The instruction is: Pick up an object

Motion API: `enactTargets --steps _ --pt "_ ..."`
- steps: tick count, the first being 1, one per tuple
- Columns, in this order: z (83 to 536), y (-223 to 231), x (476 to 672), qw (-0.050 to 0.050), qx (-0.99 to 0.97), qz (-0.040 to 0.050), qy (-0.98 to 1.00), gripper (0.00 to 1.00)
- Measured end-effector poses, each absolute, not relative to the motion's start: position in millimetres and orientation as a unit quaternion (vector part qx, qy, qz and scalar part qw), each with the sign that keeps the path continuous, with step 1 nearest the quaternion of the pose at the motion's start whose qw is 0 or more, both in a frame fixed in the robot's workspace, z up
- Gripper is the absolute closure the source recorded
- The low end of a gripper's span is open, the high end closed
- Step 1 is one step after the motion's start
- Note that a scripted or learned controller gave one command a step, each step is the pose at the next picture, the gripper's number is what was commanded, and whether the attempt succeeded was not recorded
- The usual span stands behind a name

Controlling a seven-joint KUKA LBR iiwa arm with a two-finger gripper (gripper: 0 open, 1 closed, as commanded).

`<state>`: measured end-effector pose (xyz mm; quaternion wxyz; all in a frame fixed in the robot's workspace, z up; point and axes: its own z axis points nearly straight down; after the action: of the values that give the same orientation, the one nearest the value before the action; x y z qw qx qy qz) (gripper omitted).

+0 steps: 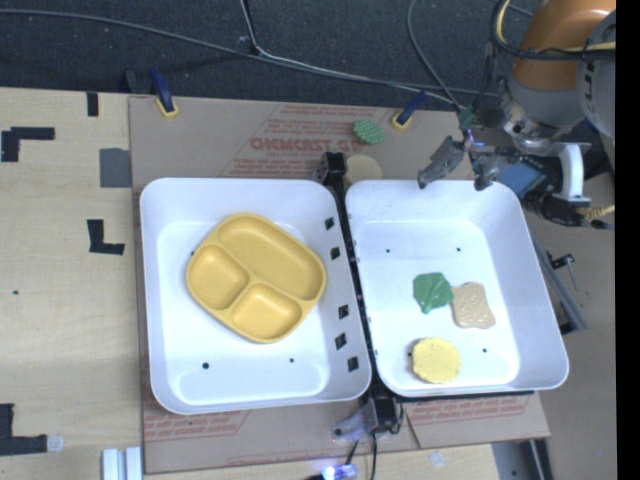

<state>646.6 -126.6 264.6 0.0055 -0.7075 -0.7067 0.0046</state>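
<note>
The two-finger claw (pixel 458 165) of the grey arm with the orange band (pixel 565 13) hangs spread and empty over the far rim of the right-hand shallow white bin (pixel 535 298), its dark fingers splayed apart with nothing between them. Well apart from it, toward the near side of that bin, lie the candidates for pickup: a small green leaf-shaped toy (pixel 432 291), a tan bread-slice-shaped piece (pixel 472 306) touching its right edge, and a round yellow disc (pixel 436 360) just beside them, nearer the camera. The disc sits clear of its neighbours and looks the safest target; a good attempt would bring the claw straight down over it, fingers straddling its width, closing only once low enough to catch its thin edge. The green and tan pieces, pressed together, risk a double or glancing grab. In the left-hand white bin (pixel 165 368) rests a yellow plastic three-compartment plate (pixel 256 276). On the brown cardboard sheet (pixel 215 133) covering the worktop, red printed lettering runs beyond the bins, too faint to read with certainty; a small green round object (pixel 368 131) lies near it.
</note>
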Motion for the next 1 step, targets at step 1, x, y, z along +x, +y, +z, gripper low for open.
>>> enactTargets --steps 1 --pt "272.7 -126.2 648.7 0.0 -0.706 0.0006 -0.708 0.0"
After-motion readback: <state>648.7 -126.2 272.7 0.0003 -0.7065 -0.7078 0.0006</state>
